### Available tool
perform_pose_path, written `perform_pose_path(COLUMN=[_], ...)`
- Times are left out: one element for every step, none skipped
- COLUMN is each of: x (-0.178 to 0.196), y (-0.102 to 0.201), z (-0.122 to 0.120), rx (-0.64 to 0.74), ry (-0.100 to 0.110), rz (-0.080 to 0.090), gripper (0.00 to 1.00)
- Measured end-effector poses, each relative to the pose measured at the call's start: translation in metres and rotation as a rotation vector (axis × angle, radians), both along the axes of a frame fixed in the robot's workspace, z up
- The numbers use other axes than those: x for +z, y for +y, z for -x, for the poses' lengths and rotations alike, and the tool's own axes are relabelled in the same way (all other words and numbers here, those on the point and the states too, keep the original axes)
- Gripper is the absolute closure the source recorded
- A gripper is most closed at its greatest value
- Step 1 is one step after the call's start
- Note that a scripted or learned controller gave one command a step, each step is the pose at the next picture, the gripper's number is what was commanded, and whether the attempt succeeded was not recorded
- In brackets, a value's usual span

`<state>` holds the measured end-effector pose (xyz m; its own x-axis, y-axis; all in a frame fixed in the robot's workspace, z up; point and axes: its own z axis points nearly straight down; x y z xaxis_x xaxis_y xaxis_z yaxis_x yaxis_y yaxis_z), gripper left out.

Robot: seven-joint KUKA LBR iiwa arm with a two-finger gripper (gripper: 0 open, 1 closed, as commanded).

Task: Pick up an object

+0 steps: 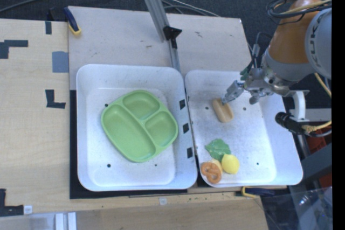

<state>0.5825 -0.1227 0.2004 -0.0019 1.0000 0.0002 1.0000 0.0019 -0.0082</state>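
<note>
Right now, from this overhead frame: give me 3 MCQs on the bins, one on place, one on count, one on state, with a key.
1. Where is the green divided plate?
A. left bin
B. right bin
C. on the bare bench

2. How many compartments does that plate have?
A. two
B. three
C. five

3. How does the gripper stand to the tan bread-like piece?
A. carrying it above the left bin
B. just above it in the right bin, not lifting it
C. pressing it onto the plate

Key: 1 A, the plate lies in the left bin. 2 B, one long section and two smaller ones. 3 B, the piece lies on the floor of the right bin, beside the gripper tip.
</note>
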Motion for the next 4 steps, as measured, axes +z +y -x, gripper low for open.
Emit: perform_pose_path(x=[-0.059,-0.112,-0.101,-0.053], y=[0.003,0.003,0.004,-0.005], z=[-0.007,-0.007,-0.007,-0.011], rx=[0.000,0.000,0.001,-0.001], ry=[-0.001,-0.006,-0.005,-0.011], rz=[0.000,0.002,0.000,0.001], gripper=[0.00,0.00,1.00,1.00])
